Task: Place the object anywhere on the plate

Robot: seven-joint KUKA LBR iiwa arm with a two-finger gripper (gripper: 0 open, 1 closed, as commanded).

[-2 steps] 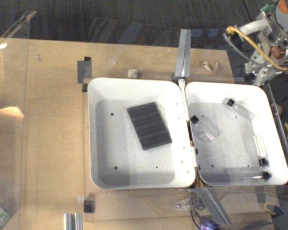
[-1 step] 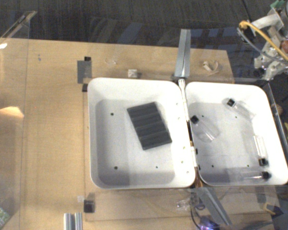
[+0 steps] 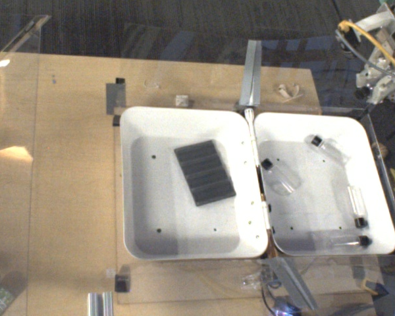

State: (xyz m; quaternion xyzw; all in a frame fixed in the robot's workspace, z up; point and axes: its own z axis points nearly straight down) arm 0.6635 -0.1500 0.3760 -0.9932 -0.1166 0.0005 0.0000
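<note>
camera view from above: 4 clear plastic vials with black caps lie in the right white bin (image 3: 375, 176), the nearest (image 3: 324, 145) down-left of the robot arm's wrist (image 3: 382, 51); dark grey ridged rectangular plate (image 3: 205, 172) sits in the left white bin (image 3: 128, 183).

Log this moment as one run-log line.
arm: top right, outside bins | plate: left bin | bottles: right bin | placed: no
</note>
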